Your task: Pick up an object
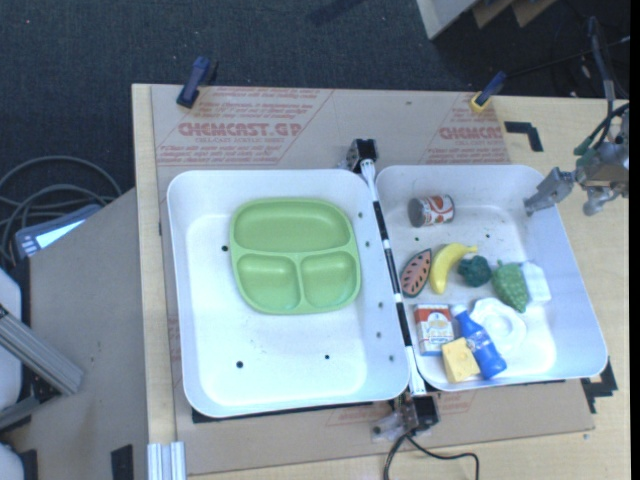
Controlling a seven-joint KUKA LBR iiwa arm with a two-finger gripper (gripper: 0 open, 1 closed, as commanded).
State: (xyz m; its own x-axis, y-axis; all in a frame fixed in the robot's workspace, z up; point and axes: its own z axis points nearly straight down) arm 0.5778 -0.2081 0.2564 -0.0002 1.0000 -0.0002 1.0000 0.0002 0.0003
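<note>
Nearest the surface's front edge, a yellow block (460, 360) and blue bottle (480, 346) lie in the right bin (575, 298) with a banana (448, 264) and can (432, 210), while the tool (590, 183), its grip state unclear, hangs at the bin's far right corner

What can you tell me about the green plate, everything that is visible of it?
The green plate is a pale green tray, plastic by its look, with rounded corners. It has three compartments: one wide at the far side, two smaller at the near side. It lies flat, slightly turned, in the left bin, toward its far half. All three compartments look bare.
</note>
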